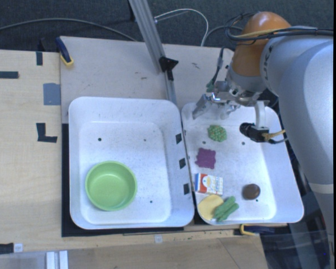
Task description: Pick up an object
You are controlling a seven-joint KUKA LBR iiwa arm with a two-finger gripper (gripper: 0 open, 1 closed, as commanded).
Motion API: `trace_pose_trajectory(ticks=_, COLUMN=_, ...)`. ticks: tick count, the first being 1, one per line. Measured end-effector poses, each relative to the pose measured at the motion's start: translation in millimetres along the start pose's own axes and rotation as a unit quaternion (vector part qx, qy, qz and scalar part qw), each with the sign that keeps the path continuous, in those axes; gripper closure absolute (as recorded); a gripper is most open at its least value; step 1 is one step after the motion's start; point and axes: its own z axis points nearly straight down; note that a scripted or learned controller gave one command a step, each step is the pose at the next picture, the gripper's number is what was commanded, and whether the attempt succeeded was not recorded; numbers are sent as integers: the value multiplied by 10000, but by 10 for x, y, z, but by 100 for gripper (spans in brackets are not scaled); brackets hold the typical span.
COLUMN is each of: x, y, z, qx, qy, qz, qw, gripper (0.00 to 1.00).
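Fingers hovering above right bin, near green lump; gap between them impossible to judge.

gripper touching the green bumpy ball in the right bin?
Apart. The camera view shows bare white bin floor between the gripper and the green bumpy ball; the ball sits alone, below the gripper in the view.

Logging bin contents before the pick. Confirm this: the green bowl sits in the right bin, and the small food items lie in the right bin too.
One thing is wrong. In the camera view the green bowl sits in the left bin, not the right one. The rest stands: the small food items, such as the purple piece and the brown ball, lie in the right bin.
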Motion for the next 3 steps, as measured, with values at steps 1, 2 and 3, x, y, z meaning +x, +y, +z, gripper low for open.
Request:
trace_pose_trajectory(ticks=1, x=6, y=14, z=-138, qx=-26, qy=-3, qz=-10, qw=10000, gripper=100)
trace_pose_trajectory(ticks=2, x=-19, y=-75, z=-650, qx=-57, qy=0, qz=8, qw=10000, gripper=100)
trace_pose_trajectory(ticks=3, x=-13, y=-70, z=-977, qx=-50, qy=3, qz=5, qw=10000, gripper=100)
